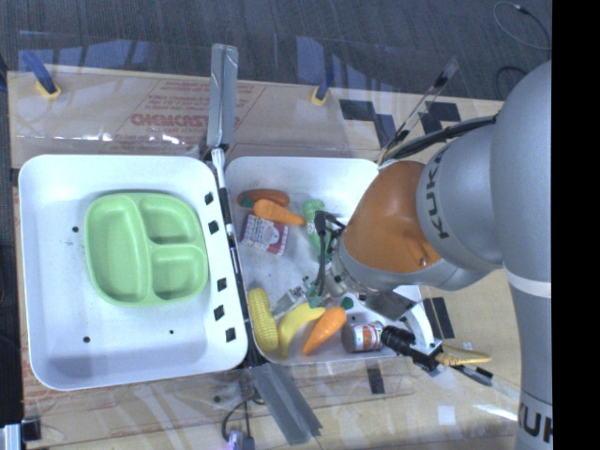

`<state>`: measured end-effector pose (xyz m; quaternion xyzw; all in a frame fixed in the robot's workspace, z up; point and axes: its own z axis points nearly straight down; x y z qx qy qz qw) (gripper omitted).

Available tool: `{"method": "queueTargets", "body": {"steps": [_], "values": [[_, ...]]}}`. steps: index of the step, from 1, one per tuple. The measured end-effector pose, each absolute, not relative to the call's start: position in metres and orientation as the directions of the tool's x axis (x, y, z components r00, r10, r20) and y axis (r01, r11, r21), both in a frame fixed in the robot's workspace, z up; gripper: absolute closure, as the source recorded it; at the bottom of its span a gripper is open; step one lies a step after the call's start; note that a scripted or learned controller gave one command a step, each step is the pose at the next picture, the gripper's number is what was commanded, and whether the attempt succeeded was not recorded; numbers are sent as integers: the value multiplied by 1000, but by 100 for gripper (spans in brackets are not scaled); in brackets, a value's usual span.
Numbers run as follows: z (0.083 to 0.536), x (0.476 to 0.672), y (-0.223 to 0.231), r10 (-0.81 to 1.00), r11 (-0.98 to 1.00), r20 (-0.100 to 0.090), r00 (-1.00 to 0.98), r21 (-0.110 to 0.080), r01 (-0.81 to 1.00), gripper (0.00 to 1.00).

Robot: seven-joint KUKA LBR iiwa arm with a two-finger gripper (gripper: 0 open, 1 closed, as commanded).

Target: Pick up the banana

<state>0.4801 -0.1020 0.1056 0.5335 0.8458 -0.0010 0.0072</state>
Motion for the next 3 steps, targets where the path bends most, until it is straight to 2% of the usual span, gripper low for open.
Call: {"method": "queueTargets", "body": {"steps": [1,2,3], "values": [[96,478,-107,952,307,-12,-307,5,952,0],[92,478,-122,992,-126,0,126,0,992,0],[93,477,-98,997,-78,-10,78,5,997,0]]}}
